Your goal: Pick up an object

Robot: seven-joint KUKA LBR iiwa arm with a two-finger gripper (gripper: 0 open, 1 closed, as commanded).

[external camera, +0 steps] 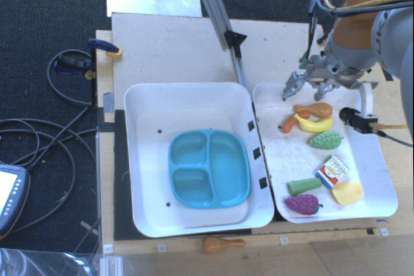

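Note:
My gripper [308, 86] hangs over the far edge of the right bin [374, 158], open, with nothing between its fingers. Just below it lie an orange drumstick-shaped toy [314, 111], a small carrot [288, 123] and a yellow banana [315, 125]. Further toward the front sit a green bumpy fruit [325, 139], a small red and white box [332, 169], a yellow chip-like piece [348, 192], a green cylinder [304, 185] and purple grapes [302, 204].
The left bin [145, 139] holds a blue divided tray [209, 168]. An orange toy [223, 244] lies on the bench in front of the bins. A grey pole [213, 0] slants over the back. Cables trail at the left.

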